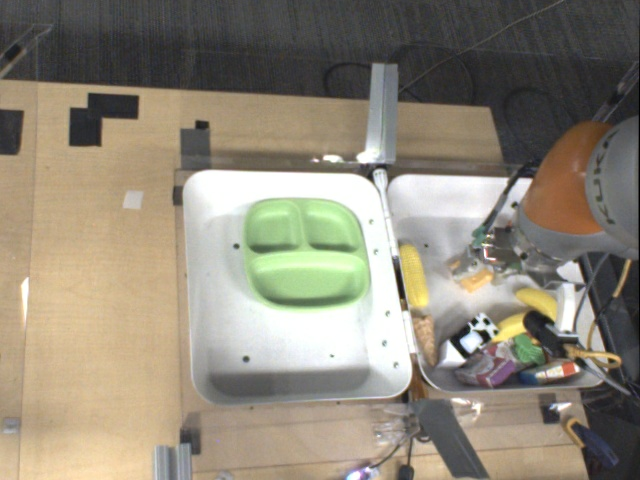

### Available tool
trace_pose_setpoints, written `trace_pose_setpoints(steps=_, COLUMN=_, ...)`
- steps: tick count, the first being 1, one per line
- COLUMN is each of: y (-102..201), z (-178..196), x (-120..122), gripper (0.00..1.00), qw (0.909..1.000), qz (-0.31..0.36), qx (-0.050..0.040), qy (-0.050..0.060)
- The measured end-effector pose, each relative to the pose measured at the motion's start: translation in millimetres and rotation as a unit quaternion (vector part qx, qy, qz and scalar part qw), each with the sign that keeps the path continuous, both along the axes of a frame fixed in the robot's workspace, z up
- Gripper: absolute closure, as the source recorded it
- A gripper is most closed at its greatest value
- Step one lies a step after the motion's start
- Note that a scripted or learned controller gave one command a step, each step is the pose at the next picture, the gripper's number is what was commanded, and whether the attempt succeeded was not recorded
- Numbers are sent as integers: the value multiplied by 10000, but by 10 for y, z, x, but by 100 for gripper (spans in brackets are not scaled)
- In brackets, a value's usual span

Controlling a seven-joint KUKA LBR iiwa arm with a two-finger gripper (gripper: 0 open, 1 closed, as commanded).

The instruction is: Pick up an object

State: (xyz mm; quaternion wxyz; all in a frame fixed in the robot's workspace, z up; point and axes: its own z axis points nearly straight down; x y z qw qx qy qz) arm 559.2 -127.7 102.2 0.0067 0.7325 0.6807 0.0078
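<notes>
My gripper reaches down into the right bin from the right, under the grey arm with its orange band. Its tip sits just above a small orange piece and a pale object beside it. A yellow corn cob lies along the bin's left wall. A yellow banana and a heap of small toys, among them a black-and-white cube and a purple piece, fill the bin's near right corner. Nothing shows between the fingers.
The left bin holds a green divided plate. A metal post rises behind the wall between the bins. Cables run at the bench's right edge.
</notes>
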Motion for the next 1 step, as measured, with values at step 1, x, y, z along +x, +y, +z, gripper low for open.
trace_pose_setpoints(steps=1, y=901, z=841, x=475, gripper=100, qw=9991, qz=406, qx=-5, qy=71)
